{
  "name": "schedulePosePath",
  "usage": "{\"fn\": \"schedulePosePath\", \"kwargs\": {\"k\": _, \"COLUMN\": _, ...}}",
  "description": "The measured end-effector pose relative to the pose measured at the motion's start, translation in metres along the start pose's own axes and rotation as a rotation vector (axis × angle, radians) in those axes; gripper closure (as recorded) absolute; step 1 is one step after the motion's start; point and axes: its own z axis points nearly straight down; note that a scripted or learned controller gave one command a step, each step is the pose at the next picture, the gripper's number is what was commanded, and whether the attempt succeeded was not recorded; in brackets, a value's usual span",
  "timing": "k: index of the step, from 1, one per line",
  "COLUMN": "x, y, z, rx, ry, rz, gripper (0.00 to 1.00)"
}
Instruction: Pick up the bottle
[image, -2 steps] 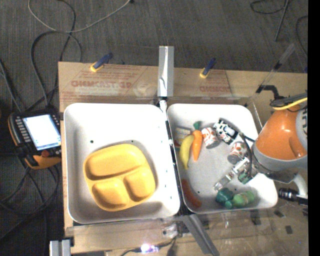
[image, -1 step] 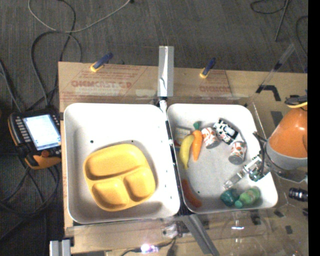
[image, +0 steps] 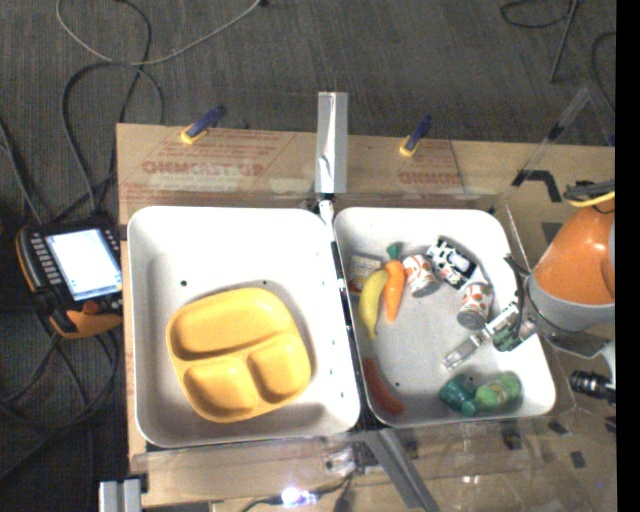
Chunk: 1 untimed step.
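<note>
A plywood bench is standing on dark carpet strewn with cables, and it is bearing two shallow white bins side by side. The bottle is hard to pick out for certain: the likeliest candidate is the small white-and-red cylindrical container lying on its side in the right-hand bin, near that bin's right wall. Just beside it, up and to the left, a second white-and-red can-like piece and a black-and-white toy are crowding together, which is leaving little free room on that side. The gripper is hovering just below the container, angled in from the right with its fingers slightly parted and nothing between them; it appears to be lining up for a grasp from the open side. Farther out, a green plush lump is lying near the bin's lower right corner, and an orange carrot and yellow banana are resting by the left wall. A yellow divided tray is sitting in the left-hand bin.
</note>
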Motion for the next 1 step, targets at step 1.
{"fn": "schedulePosePath", "kwargs": {"k": 1, "x": -0.0336, "y": 0.0608, "z": 0.0009, "rx": 0.002, "ry": -0.004, "rz": -0.057, "gripper": 0.0}}
